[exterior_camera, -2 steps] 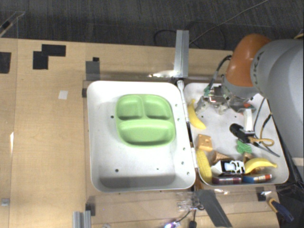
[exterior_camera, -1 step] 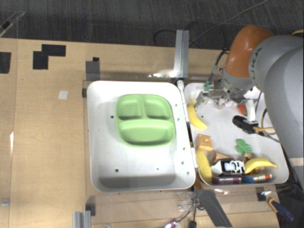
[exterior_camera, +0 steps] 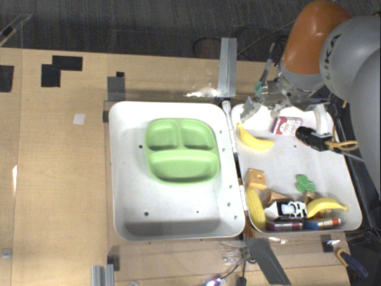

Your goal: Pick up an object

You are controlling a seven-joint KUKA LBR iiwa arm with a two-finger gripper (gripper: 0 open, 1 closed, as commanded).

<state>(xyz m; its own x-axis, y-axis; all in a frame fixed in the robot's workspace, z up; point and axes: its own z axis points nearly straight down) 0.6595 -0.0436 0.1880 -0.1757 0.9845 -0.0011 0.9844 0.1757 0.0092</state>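
- The grey KUKA arm [exterior_camera: 357, 52] enters from the right edge and occupies the upper right corner of the view.
- An orange rounded band [exterior_camera: 309, 37] sits above its wrist.
- Below the band, the wrist angles down and to the left.
- The two-finger metal gripper [exterior_camera: 259, 103] points down-left at the arm's tip; the state of its fingertips cannot be made out.

green tray [exterior_camera: 181, 149] in left bin [exterior_camera: 125, 177], banana [exterior_camera: 253, 139] in right bin [exterior_camera: 351, 207]
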